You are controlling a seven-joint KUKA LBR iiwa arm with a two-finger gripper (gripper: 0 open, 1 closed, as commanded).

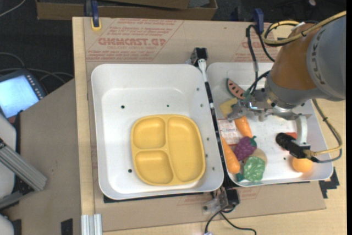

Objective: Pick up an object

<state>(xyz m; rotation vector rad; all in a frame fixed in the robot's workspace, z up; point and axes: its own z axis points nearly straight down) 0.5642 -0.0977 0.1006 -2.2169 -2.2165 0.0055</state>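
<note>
two bins: yellow tray (168,148) left, toy foods (245,147) right.
claw (250,107): low in right bin (278,167), grip state cannot be told.
progress: nothing seen lifted yet.

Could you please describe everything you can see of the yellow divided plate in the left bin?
The yellow rounded-rectangular plastic-looking plate has three compartments split by raised ridges: two smaller ones on its left in the view, one long one on its right. It lies flat, face up, on the floor of the shallow white left bin, toward the view's lower edge, touching nothing else.
</note>
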